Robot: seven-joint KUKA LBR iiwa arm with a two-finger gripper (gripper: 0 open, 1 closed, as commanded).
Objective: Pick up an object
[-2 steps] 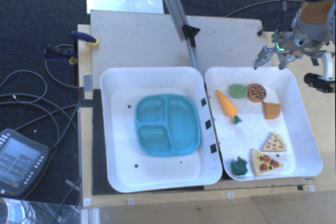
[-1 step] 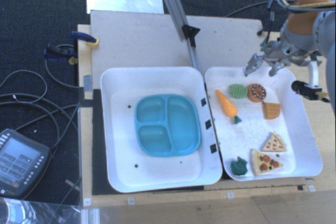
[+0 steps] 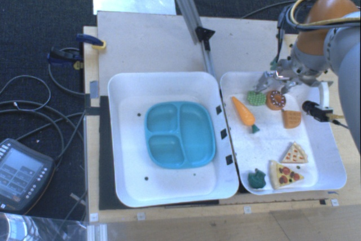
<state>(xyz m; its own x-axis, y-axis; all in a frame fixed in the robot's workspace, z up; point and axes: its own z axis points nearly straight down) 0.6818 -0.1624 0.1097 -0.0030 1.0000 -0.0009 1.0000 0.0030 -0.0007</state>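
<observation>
The right bin (image 3: 327, 147) holds toy food. An orange carrot (image 3: 243, 111) lies near its left wall, with a green piece (image 3: 256, 99) and a brown donut (image 3: 276, 100) behind it. A tan waffle wedge (image 3: 291, 119) sits to the donut's right. Two pizza slices (image 3: 294, 154) (image 3: 285, 174) and a small broccoli (image 3: 257, 178) lie at the front. My gripper (image 3: 275, 85) hangs at the bin's back edge, just above the donut and the green piece. It is open, with nothing between its fingers.
The left bin (image 3: 127, 121) holds a blue divided plate (image 3: 180, 134). A grey pole (image 3: 189, 3) slants down to the wall between the bins. A black fitting (image 3: 316, 111) on the arm hangs over the right bin's right side.
</observation>
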